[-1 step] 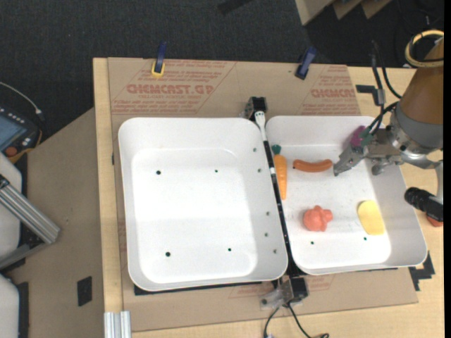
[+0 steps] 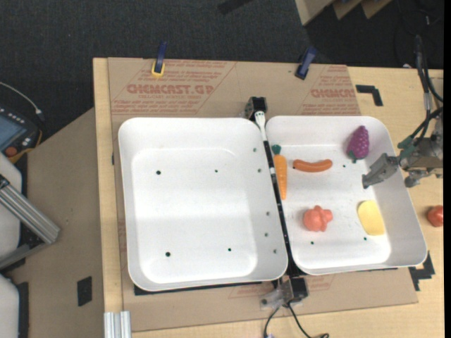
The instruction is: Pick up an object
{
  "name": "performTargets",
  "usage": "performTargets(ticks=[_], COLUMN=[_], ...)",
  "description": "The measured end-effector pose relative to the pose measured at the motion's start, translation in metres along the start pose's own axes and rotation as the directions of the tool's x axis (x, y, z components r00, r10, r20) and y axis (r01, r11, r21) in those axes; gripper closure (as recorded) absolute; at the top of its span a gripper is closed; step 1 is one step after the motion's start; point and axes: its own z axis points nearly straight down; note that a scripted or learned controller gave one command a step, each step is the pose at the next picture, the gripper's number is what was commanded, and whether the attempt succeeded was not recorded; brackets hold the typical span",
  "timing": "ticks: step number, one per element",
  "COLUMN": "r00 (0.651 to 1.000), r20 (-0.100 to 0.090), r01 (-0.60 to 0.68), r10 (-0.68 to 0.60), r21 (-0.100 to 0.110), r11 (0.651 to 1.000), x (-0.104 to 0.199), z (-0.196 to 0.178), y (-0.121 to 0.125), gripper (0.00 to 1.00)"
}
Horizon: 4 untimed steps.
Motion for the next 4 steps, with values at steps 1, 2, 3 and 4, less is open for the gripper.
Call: performTargets(ticks=[1, 2, 3, 4], r00=[1.0, 1.0, 1.0, 1.0], r20=[-0.002, 0.004, 0.002, -0.002], r01=[-0.009, 0.004, 0.005, 0.008], r10=[0.009, -0.004, -0.005, -0.008], r21=[0.019, -0.009, -0.008, 0.003], r11=[1.0, 1.0, 1.0, 1.0], x=[-0.092, -0.06, -0.011, 0.048], z=[0.092, -0.076, -0.217, -0.235], y=[-0.004, 0.004, 0.004, 0.004], gripper=[0.0, 0.0, 0.0, 0.0])
